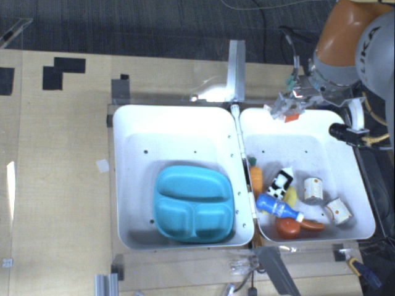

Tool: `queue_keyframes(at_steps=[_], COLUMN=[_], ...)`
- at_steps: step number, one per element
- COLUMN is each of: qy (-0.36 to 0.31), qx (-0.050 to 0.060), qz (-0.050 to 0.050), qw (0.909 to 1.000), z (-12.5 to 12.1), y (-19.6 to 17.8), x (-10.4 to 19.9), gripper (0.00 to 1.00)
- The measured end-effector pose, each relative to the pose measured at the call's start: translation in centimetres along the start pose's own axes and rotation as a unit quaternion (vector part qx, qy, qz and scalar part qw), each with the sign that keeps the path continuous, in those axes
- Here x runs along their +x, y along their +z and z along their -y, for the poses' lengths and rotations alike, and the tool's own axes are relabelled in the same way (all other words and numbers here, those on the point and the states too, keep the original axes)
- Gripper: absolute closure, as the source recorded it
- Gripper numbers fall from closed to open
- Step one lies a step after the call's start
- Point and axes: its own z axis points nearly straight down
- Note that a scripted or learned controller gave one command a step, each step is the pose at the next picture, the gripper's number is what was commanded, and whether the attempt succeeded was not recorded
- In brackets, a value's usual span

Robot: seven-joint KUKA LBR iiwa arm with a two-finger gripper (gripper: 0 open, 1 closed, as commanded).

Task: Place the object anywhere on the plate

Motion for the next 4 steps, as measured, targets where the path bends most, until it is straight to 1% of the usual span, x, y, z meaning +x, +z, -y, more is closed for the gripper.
queue_keyframes(at_steps=[1, 2, 3, 4], qy=[-0.078, -0.120, -0.215, -0.215], qx=[0.001, 0.001, 0.001, 0.001], qz=[-0.001, -0.002, -0.002, -0.002], qw=[0.9969, 0.9928, 0.9766, 0.9767], z=[11.9, 15.7, 14.4, 14.4], y=[2.7, 0.5, -0.9, -0.9], x=[6.9, 13.3, 20.2, 20.1], gripper=[1.00, 1.00, 1.00, 0.00])
